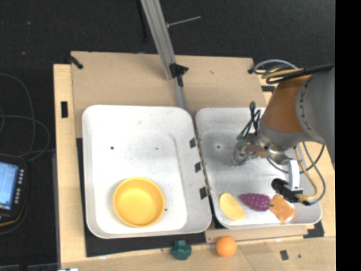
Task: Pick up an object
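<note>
The bumpy purple toy grapes [255, 201] lie at the front of the right white bin [217, 130], between a pale yellow lemon slice [231, 206] and an orange chunk [282, 208]. My gripper [241, 153] hangs further back; whether it's open, I can't tell. Crowded toys could make me miss.

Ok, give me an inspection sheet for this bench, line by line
Surface: wooden bench bearing left bin and right bin.
Job's things: yellow piece, purple grapes and orange piece along the right bin's near edge; yellow bowl in the left bin.
Clutter: green item and orange ball on the bench, outside the bins.
Grippers: gripper over the right bin, nothing seen held.
Cables: cables looped beside the wrist.
Surroundings: dark floor, metal pole, handheld screen at left.
</note>
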Robot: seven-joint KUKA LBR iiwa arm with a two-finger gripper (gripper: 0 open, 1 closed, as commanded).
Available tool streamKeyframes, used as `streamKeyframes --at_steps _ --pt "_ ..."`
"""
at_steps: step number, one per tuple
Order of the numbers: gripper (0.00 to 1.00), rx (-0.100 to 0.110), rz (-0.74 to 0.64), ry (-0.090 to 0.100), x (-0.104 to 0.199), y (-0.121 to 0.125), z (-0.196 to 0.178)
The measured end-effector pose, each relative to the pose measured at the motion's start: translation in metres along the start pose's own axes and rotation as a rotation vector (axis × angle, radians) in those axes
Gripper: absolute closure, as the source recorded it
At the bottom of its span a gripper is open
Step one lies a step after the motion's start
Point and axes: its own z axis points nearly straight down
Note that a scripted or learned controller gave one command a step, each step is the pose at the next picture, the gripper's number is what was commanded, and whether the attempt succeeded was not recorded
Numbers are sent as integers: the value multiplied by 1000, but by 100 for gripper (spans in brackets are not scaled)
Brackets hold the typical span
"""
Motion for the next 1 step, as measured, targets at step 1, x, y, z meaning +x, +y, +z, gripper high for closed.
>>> streamKeyframes --at_steps 1 --pt "100 -3 -1 0 -4 -1 -44"
